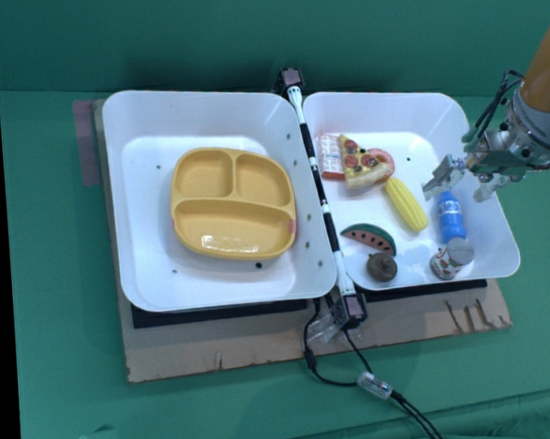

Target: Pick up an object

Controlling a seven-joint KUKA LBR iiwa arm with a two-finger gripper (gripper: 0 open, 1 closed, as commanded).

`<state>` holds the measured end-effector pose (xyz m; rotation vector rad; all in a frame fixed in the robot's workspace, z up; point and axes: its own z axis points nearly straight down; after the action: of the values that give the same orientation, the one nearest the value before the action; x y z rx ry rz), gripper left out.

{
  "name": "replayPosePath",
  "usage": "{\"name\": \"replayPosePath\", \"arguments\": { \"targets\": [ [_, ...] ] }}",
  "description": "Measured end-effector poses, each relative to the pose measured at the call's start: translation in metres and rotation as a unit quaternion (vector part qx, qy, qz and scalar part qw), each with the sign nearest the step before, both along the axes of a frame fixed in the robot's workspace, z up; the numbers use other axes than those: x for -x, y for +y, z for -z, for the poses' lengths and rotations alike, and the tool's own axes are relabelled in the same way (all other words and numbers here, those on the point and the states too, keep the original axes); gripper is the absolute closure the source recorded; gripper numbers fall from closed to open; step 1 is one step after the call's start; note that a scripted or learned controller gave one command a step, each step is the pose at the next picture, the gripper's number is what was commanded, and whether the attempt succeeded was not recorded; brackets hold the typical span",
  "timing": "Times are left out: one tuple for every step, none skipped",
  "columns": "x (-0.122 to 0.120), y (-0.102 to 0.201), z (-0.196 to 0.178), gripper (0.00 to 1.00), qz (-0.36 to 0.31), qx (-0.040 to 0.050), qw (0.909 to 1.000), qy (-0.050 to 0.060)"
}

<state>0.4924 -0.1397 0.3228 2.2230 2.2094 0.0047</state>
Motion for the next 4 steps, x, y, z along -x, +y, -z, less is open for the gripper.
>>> {"name": "replayPosePath", "arguments": {
  "targets": [
    [-0.072, -0.016, 0.097, 0.00, 0.000, 0.0010, 1.0000, 0.000],
    [-0.136, -0.022, 0.135, 0.00, -0.001, 0.0024, 1.0000, -0.005],
    [-0.208, -0.021, 0.136, 0.00, -0.002, 0.0015, 1.0000, 0.006],
    [-0.211, -0.018, 0.118, 1.00, -0.001, -0.0012, 1.0000, 0.001]
  ]
}}
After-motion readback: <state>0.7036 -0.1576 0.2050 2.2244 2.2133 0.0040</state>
